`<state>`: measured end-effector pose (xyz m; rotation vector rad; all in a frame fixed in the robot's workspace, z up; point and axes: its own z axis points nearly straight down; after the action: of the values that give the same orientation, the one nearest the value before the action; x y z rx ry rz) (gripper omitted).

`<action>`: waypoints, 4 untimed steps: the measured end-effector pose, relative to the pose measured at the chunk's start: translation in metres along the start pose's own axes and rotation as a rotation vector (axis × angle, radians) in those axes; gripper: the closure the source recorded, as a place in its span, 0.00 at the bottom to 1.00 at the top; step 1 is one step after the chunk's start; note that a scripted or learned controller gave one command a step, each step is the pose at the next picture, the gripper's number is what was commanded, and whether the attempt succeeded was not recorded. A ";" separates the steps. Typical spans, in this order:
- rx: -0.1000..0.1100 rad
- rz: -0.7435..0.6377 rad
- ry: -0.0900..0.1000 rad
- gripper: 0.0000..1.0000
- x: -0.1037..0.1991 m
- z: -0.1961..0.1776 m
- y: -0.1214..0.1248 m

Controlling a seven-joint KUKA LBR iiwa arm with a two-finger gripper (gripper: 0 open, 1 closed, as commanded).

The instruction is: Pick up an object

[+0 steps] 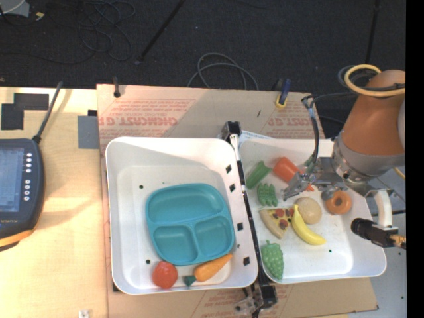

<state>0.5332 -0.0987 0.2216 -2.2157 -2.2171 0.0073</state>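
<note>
Objects for picking: we are cataloguing them from the bottom of the frame upward. In the left bin [126, 177], along its lower edge, a red tomato [164, 274] is lying just beside an orange carrot [212, 268]; both are sitting just below a teal divided plate [191, 220], which is taking up the bin's middle.

In the right bin [344, 260], lowest in the frame, a green bumpy piece [272, 259] is resting near the divider. Above it we are seeing a pizza slice [277, 220] touching a yellow banana [307, 227], with a tan potato [310, 210] touching the banana's upper end. To the right of the potato an orange ring like a doughnut [339, 202] is lying. Higher, near the divider, a small dark green leafy item [267, 194] is sitting below a light green pod-shaped item [258, 173], and an orange-red pepper-like piece [286, 169] is resting to their right.

The gripper [296, 189] is hanging over the centre of the right bin, above the pizza slice and just below the orange-red piece, reaching in from the right under the arm's orange band [374, 121]. We are noting its jaws as slightly parted with nothing visibly between them, though the view is small.

At the far left edge of the frame, a handheld control pendant [16, 184] is lying on the bench [59, 270].
</note>
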 end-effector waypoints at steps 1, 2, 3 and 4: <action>-0.019 -0.001 -0.005 0.00 -0.028 0.118 -0.046; -0.016 0.002 -0.005 0.00 0.017 0.132 -0.053; -0.003 0.000 0.000 0.00 -0.015 0.136 -0.011; -0.004 0.001 -0.001 0.00 -0.069 0.136 0.031</action>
<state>0.5633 -0.1679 0.0854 -2.2191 -2.2182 0.0036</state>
